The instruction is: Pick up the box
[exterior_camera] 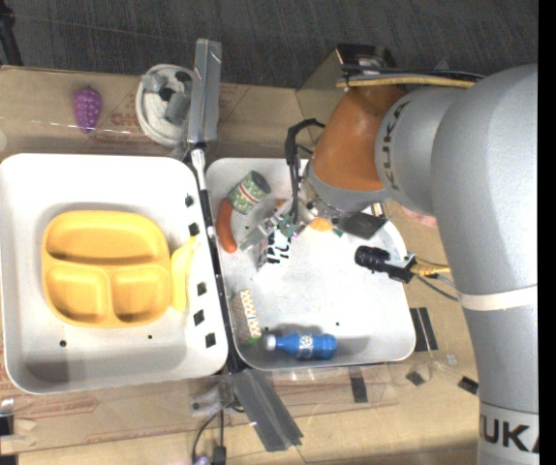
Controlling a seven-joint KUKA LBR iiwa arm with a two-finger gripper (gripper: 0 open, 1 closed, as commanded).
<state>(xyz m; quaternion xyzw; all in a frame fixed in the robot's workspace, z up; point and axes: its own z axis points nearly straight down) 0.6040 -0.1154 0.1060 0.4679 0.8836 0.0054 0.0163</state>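
Claw low in the right bin, box not yet lifted

The claw (280, 229) sits low in the upper left part of the right bin (394, 342), close by a green-labelled can (250, 193) and an orange-red piece (226, 227); whether it is spread or pressed together I cannot tell. The box (249, 315), a small narrow carton, lies against that bin's left wall, below the claw and apart from it, just above a blue bottle (300, 344). Nothing shows in the claw, so by my judgement the pick remains to be done: reach, close, lift.
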